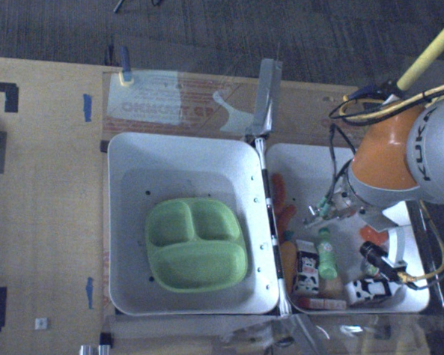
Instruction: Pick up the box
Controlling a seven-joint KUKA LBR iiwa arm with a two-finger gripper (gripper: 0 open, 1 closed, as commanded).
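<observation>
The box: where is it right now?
In the camera view, the box lies in the right bin, near its front-left corner, just left of a green bottle.

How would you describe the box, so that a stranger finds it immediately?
Look in the right bin, near its front wall. The box stands beside a green bottle; alone among its neighbours, it is a small carton with black-and-white cow patches.

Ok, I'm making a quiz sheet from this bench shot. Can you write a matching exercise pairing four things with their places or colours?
Things:
1. divided plate
2. arm's band
3. small box with black-and-white print
4. little bottle

Descriptions:
A. orange
B. in the left bin, green
C. green, in the right bin
D. in the right bin, beside the bottle

Pairs: 1-B, 2-A, 3-D, 4-C
</observation>
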